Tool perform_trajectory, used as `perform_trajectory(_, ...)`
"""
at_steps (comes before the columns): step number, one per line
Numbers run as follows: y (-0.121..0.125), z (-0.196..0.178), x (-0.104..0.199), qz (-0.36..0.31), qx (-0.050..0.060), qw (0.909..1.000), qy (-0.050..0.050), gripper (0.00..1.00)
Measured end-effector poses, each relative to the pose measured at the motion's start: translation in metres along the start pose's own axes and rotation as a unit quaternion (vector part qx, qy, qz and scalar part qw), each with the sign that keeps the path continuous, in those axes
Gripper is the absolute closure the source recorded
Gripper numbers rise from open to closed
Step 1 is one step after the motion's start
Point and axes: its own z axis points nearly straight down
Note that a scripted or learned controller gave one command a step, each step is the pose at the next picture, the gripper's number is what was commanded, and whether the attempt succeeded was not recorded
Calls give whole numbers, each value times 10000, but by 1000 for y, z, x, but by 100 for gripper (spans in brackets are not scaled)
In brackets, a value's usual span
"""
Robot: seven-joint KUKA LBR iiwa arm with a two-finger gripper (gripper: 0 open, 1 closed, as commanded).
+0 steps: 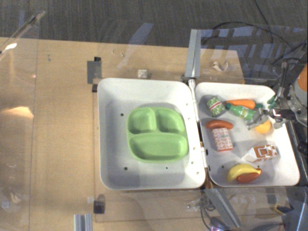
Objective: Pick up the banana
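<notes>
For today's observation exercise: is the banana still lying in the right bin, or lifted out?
Still in. The banana lies on the right bin's floor near its front edge, touching a red item; the gripper is farther back.

The banana (242, 170) lies at the right bin's (288, 177) near wall, with a red item (248, 178) touching its lower side and a small carton (265, 152) just beside it. Open bin floor remains to its left, below the checked packet (222, 139). Approach from above is unobstructed.
</notes>
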Motion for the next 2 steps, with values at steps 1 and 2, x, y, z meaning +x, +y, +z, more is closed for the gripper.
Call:
perform_trajectory(1,-32,86,37,-574,5,9983,4,0)
perform_trajectory(2,-32,97,36,-1221,-11,9925,1,0)
